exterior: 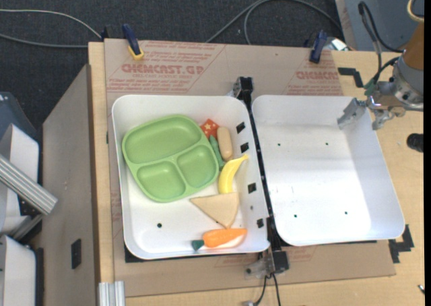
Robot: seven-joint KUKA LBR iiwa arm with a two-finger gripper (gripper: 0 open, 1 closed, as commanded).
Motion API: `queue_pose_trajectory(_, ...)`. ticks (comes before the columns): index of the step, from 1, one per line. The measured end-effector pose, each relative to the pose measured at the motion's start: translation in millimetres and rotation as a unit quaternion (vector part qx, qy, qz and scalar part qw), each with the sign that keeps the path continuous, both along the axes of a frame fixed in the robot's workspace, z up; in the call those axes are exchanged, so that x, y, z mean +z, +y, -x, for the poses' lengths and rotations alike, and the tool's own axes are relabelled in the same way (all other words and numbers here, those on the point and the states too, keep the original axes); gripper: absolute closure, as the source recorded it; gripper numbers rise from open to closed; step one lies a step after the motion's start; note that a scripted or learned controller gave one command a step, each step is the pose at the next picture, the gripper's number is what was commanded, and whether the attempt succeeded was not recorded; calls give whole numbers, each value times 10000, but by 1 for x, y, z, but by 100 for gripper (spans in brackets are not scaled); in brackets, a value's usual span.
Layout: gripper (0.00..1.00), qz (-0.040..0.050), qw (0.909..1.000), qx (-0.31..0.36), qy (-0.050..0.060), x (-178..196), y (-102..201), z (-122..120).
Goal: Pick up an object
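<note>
The left bin (138, 234) holds a green divided plate (168, 156), a small red toy (210, 127), a hot dog (225, 141), a yellow banana (231, 173), a tan bread wedge (219, 207) and an orange carrot (223, 237). My gripper (366, 113) hangs over the far right corner of the right bin (323, 183), well away from all these objects. Its fingers (347, 114) are spread open with nothing between them.
A black divider with clips (254, 163) runs between the two bins. Blue clamps (133, 43) hold the cardboard board at the back. Cables (269, 8) trail over the dark floor behind, and grey equipment stands at the left edge.
</note>
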State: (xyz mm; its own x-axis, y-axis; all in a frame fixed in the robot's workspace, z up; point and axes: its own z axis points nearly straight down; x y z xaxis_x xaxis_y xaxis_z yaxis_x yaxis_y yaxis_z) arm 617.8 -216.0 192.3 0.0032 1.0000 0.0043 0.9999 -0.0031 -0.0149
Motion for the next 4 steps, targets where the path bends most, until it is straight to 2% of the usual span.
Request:
queue_pose_trajectory(1, 0, 18, 10000, 18, -71, 8, 1, -4)
queue_pose_trajectory(3, 0, -20, 10000, 24, -52, -104, -4, 7)
queue_pose_trajectory(4, 0, -6, 10000, 28, -61, -107, -2, 6)
